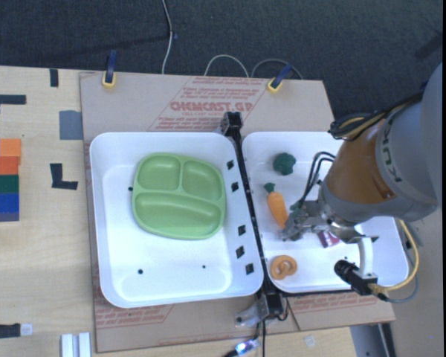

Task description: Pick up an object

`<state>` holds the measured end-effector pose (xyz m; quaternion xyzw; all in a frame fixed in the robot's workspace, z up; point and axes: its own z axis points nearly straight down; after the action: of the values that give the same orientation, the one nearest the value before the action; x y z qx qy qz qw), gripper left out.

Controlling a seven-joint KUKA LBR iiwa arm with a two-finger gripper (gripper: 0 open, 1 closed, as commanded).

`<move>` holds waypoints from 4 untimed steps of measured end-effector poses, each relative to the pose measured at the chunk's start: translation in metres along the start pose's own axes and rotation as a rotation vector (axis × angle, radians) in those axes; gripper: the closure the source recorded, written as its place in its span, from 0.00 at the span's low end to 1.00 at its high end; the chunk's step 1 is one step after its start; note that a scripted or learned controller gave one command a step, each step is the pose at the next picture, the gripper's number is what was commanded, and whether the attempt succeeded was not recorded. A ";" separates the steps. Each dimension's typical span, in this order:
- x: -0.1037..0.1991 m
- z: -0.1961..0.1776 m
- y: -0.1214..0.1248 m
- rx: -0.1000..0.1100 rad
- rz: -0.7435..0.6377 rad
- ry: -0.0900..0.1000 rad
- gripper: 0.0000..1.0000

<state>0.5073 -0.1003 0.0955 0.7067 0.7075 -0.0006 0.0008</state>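
Gripper [296, 227] seemingly just beside carrot [276, 206]

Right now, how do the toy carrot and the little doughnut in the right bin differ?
The carrot is long and thin with a green tip; the doughnut is a round ring with a hole. The carrot is bright orange; the doughnut is paler tan. The carrot sits mid-bin just left of the gripper; the doughnut lies nearer the bin's front edge. Both are small toy foods lying loose in the right bin.
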 end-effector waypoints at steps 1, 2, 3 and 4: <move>0.002 -0.042 0.003 -0.001 0.000 0.002 1.00; -0.001 -0.084 0.001 -0.002 0.000 0.001 1.00; -0.001 -0.115 0.002 -0.002 0.000 0.001 1.00; 0.059 -0.125 0.009 0.001 -0.006 0.003 1.00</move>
<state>0.5163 -0.0409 0.2202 0.7047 0.7095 0.0003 -0.0005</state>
